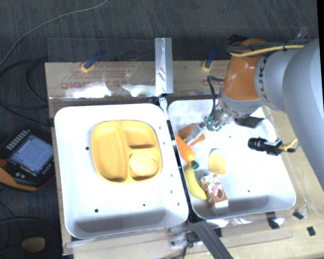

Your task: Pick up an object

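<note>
The right white bin (266,202) holds several toy foods. An orange carrot (184,148) lies along its left wall, with a yellow banana (194,185) below it. A pale yellow rounded piece (217,161) sits mid-bin, and a small printed carton (214,190) stands near the front wall. A brownish-orange piece (191,132) lies at the upper left of this bin. My gripper (212,121) hangs low over the bin's back left part, just right of that brownish piece; its tips are too small and dark to read.
The left white bin (79,215) carries a yellow divided plate (124,150). A black fitting with a yellow cable (265,145) juts over the right bin's right side. The grey arm (297,89) covers the bench's right edge. A control pendant (23,158) lies left of the bench.
</note>
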`<state>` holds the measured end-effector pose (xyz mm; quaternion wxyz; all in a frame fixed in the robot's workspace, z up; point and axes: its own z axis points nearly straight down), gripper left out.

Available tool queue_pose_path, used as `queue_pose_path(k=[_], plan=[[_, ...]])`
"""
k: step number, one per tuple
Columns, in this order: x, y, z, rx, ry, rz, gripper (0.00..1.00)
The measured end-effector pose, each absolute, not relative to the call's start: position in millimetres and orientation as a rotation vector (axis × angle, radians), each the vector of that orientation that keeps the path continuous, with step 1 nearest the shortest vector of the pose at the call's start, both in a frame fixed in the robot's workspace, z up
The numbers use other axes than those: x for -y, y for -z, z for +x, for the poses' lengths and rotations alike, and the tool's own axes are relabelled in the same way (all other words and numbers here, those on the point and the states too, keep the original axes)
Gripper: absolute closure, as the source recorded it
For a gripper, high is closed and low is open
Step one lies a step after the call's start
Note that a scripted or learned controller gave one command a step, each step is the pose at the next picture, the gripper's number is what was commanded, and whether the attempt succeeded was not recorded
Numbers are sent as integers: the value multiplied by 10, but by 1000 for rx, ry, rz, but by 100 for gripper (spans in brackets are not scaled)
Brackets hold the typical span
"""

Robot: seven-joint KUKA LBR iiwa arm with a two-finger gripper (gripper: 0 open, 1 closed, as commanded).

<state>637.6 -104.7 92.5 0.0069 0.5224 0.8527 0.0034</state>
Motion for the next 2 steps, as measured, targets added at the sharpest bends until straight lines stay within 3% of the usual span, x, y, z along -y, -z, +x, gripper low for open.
queue_pose_path(k=[1,2], plan=[[1508,-1049,6392,-2774,3,1467,0],[1316,-899,5837,-2749,-2,1493,0]])
